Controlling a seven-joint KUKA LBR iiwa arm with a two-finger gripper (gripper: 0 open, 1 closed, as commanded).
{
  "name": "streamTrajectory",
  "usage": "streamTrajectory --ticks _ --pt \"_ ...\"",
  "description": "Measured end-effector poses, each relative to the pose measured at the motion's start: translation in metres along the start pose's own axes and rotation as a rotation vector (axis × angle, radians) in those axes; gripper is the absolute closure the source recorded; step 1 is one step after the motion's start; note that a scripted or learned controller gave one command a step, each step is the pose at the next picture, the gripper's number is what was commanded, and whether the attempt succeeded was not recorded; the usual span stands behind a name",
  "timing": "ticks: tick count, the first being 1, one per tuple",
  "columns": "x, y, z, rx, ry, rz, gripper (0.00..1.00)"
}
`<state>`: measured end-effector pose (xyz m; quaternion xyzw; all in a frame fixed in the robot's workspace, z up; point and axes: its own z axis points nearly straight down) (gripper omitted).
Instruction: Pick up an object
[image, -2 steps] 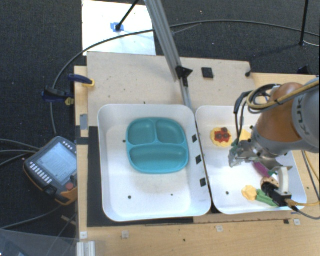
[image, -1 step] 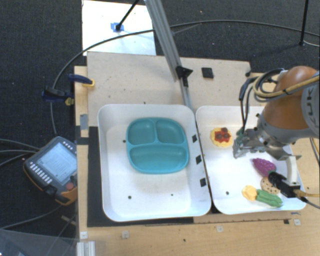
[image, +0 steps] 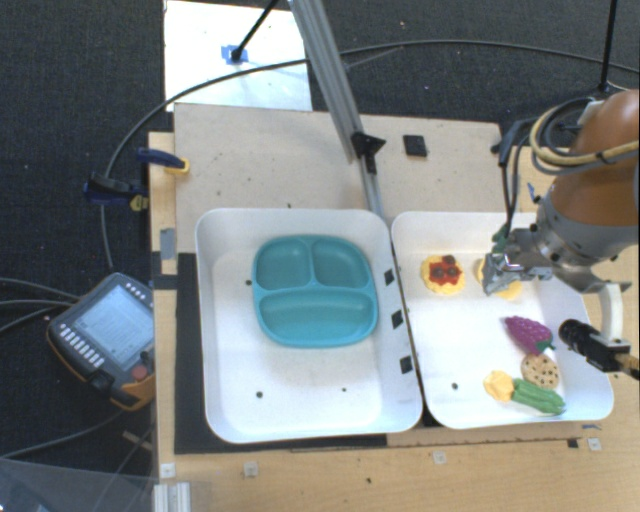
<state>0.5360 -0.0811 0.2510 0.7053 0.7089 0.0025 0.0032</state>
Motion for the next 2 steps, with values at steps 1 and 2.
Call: streamTrajectory --ticks 1,2 --pt "0.0 0.002 -0.048 0.002 0.0 0.0 1.0" --pt "0.049 0.012 -0.026 0.007 0.001 -0.003 1.0"
